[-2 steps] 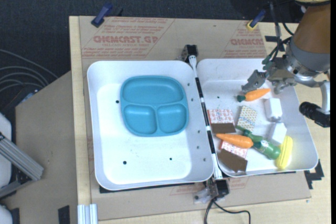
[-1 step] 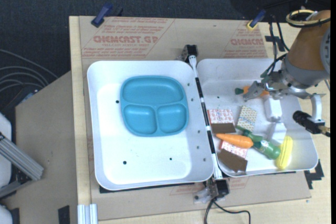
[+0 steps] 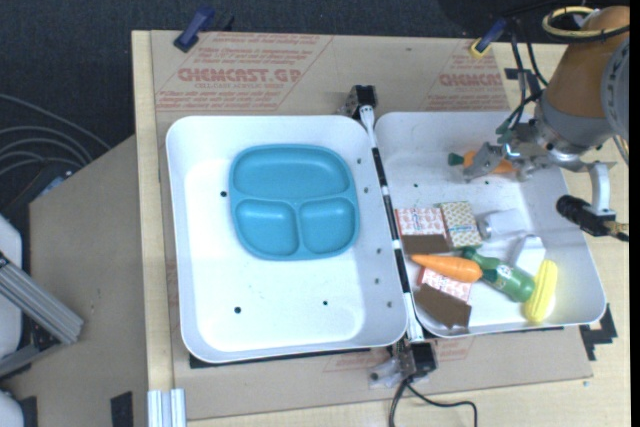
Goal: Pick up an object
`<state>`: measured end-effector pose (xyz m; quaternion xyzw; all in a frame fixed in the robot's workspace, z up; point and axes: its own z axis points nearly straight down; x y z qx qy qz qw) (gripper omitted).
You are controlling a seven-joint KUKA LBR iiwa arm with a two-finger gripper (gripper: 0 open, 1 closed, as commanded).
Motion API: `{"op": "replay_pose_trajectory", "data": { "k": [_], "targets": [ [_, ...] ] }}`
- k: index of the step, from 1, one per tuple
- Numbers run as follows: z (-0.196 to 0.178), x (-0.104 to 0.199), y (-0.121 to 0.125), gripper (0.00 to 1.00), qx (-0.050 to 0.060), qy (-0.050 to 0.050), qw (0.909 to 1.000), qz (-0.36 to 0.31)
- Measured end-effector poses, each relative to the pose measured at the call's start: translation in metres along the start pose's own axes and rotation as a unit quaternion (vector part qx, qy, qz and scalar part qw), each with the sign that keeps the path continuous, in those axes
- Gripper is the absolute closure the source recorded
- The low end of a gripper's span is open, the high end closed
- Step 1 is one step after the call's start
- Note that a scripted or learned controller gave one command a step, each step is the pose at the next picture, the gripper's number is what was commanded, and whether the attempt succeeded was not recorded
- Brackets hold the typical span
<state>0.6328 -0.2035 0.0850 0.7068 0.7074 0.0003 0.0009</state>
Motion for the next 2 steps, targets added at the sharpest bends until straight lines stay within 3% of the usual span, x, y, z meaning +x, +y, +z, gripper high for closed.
{"op": "replay_pose_trajectory", "data": {
  "k": [1, 2],
  "targets": [
    [-0.0106, 0.0003, 0.0009, 1.0, -0.002, 0.0, 1.0, 0.0],
    [-0.0104, 0.0003, 0.0007, 0.0, -0.001, 0.0, 1.0, 0.0]
  ]
}}
